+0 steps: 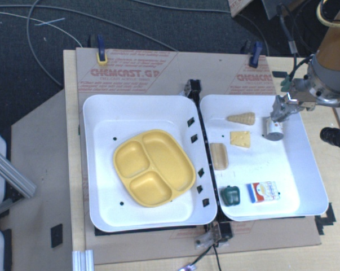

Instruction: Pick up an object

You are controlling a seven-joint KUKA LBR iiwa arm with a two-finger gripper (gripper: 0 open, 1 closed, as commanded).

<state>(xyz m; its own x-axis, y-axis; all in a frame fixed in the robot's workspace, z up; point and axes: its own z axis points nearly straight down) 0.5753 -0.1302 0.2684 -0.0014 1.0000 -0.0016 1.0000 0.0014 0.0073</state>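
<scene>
My gripper point(277, 116) reaches in from the right and hangs over the far right part of the right bin point(305, 168). A small grey cylinder point(274, 131) sits right under it; whether it is held cannot be made out. Lying in the same bin are a tan cone point(241, 118), a yellow cheese square point(241, 139), a tan bread slice point(218, 155), a dark green piece point(230, 195) and a red, white and blue carton point(263, 191). The cone and the cheese lie just left of the gripper.
The left bin point(96, 151) holds a yellow divided plate point(153, 166). A black divider point(199, 145) runs between the two bins. Blue clamps point(101, 48) point(254, 53) grip the board's far edge. Cables trail on the floor behind.
</scene>
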